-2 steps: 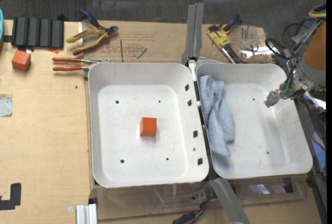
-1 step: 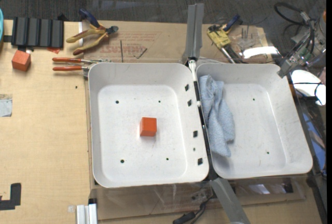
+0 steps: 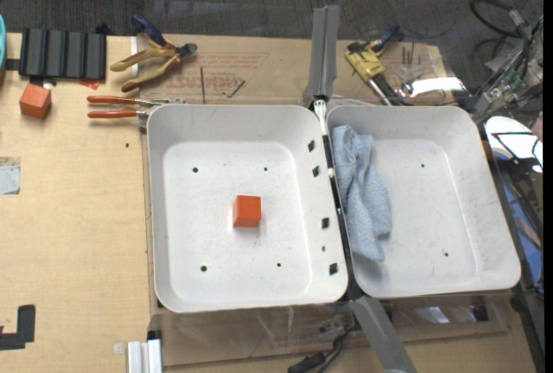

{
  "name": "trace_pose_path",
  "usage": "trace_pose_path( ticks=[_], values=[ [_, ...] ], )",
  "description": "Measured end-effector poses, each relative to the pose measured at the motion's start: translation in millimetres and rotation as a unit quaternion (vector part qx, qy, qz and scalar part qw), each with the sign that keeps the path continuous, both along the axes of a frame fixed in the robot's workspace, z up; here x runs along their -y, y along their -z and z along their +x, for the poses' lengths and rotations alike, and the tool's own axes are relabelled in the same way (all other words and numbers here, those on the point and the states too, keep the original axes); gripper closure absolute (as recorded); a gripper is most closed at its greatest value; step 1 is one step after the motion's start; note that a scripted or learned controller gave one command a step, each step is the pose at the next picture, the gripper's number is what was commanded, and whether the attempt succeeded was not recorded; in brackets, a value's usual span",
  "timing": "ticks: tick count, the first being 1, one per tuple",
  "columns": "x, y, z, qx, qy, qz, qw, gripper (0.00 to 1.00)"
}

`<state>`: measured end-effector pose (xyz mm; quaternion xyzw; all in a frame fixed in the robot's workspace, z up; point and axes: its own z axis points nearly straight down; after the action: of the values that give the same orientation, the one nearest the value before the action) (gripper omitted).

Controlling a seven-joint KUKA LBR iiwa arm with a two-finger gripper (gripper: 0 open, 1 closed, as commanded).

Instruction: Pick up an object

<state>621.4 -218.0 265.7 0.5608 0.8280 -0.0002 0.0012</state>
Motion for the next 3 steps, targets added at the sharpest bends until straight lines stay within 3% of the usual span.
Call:
trace_pose_path(
  ticks=[3],
  values=[
    [1.3, -21.6, 3.4, 0.000, -0.002, -0.0012, 1.0000, 1.00]
  ],
)
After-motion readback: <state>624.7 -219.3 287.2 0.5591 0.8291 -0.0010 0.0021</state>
